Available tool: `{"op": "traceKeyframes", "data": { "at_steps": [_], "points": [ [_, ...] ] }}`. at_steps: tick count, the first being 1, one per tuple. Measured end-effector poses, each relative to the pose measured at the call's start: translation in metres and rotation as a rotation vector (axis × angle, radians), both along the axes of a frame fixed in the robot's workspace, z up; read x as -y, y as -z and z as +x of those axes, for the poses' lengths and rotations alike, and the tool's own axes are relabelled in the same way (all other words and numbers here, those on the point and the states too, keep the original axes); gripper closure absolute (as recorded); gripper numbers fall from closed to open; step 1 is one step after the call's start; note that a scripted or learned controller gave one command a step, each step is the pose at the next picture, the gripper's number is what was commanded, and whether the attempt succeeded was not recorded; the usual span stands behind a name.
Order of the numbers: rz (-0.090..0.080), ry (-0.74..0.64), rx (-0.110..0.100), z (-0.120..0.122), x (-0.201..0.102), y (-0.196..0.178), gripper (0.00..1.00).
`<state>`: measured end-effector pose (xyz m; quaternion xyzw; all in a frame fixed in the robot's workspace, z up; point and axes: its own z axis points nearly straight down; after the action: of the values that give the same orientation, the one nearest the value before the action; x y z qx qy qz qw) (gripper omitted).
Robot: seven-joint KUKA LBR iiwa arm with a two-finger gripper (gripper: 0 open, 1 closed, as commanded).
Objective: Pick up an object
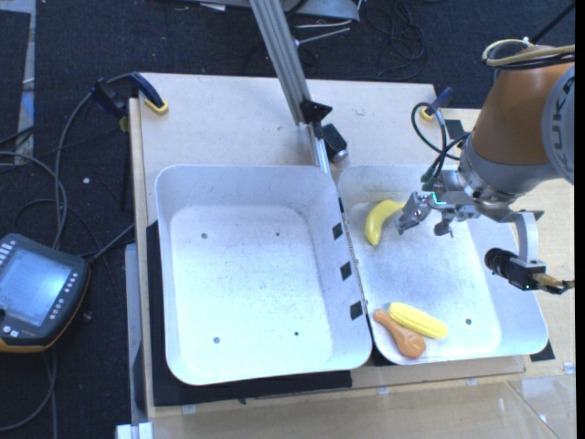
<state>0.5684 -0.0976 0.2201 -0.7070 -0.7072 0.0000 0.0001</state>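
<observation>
A yellow banana (pixel 378 219) lies near the back left of the right bin (pixel 475 291). A yellow corn cob (pixel 419 320) rests at the bin's front, partly on top of an orange carrot-like piece (pixel 402 335). My gripper (pixel 424 212) hangs over the right bin's back part, just right of the banana, with its fingers spread and nothing between them. The arm's orange band (pixel 521 117) rises above it on the right.
The left bin (pixel 242 277) sits beside the right one, their walls meeting at a ridge with black clips (pixel 345 268). A slanted metal rail (pixel 288 62) comes down to the bins' back junction. A handheld pendant (pixel 37 291) lies on the floor far left.
</observation>
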Motion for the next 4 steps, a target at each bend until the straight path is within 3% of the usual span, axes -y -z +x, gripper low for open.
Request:
{"op": "traceKeyframes", "data": {
  "at_steps": [1, 3, 4],
  "points": [
    [0.000, 0.000, 0.000, 0.000, 0.000, 0.000, 0.00],
    [0.001, 0.000, -0.005, -0.002, 0.003, 0.118, 0.00],
    [0.000, 0.000, -0.001, -0.002, 0.003, 0.125, 0.00]
  ]
}}
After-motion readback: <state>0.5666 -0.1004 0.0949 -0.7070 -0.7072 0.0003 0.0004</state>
